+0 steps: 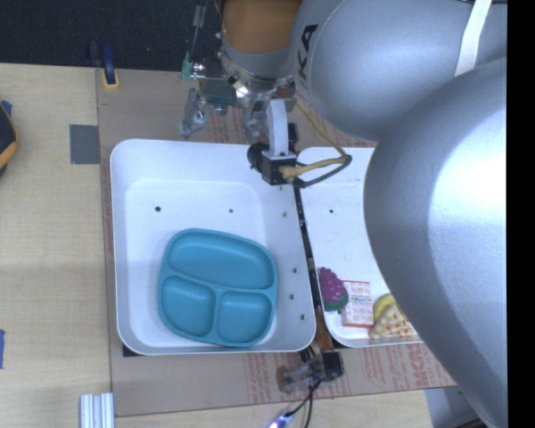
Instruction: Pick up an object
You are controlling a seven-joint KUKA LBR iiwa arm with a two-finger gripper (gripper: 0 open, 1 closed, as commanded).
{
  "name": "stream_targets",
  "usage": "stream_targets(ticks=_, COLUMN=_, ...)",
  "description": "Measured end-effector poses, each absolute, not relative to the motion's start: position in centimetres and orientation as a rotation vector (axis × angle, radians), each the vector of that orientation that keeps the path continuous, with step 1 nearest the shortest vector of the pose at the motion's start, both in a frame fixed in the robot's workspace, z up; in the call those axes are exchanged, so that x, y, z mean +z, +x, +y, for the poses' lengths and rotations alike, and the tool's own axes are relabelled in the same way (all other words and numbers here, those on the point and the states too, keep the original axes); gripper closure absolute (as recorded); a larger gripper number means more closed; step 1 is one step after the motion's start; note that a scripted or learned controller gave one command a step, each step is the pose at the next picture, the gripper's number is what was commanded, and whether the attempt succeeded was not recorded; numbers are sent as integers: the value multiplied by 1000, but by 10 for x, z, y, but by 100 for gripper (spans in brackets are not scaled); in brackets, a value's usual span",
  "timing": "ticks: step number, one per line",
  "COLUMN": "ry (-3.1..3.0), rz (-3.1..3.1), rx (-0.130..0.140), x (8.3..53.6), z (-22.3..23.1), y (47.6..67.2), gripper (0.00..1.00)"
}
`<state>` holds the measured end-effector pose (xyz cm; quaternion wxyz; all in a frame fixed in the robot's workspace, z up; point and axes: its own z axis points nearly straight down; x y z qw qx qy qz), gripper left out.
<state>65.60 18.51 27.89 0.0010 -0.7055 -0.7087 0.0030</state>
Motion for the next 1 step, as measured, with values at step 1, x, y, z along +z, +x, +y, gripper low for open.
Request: stream_targets(ticks=1, ry=-2215, rz=-2224, rx=10, x=180, z=187, y=613, gripper=0)
